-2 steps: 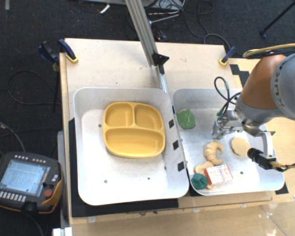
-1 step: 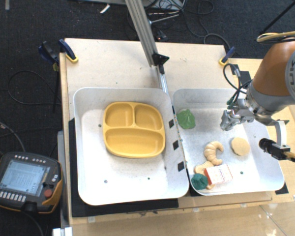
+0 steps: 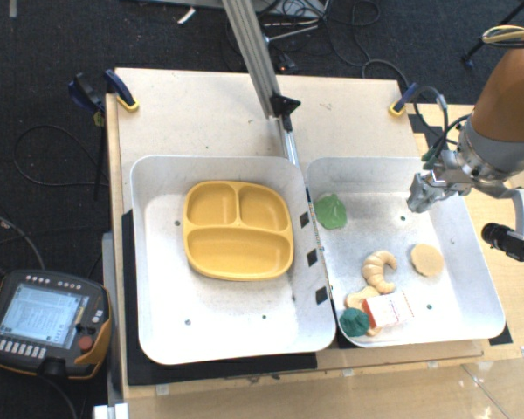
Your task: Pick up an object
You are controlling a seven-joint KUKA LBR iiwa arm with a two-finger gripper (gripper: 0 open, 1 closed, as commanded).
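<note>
Where the view comes nearest, at the lower left off the bench [image 3: 201,103], sits a grey-and-orange handheld control pendant [image 3: 44,321] with a lit screen; its writing is too small to read.

Right bin [image 3: 472,260], white, shallow, rounded corners, contents from the near edge back:
- dark green, lumpy item [image 3: 356,322] in the near-left corner;
- small red-and-white box [image 3: 389,310] just beside it, print illegible;
- pale, curved croissant-shaped piece [image 3: 381,270], matte;
- flat tan disc [image 3: 427,259] to its right, apart from it;
- light green, soft-looking rounded piece [image 3: 331,211] near the bin's left wall, farther back.

Left bin [image 3: 157,234], white, same form, holds a yellow three-compartment plastic tray [image 3: 238,230], smooth, with rounded corners, lying flat at the centre.

Arm: enters from the right, orange band above a grey wrist, angled down and leftward. Its claw [image 3: 422,195] hangs over the far right part of the right bin, above bare floor, well apart from every item. Nothing can be seen in its grip; how far it is open cannot be told.

Farther back: a yellow-tipped clamp [image 3: 118,90] at one far bench corner, another [image 3: 402,103] at the other, a slanted aluminium bar [image 3: 249,37], and black cables [image 3: 314,11] on dark carpet.
</note>
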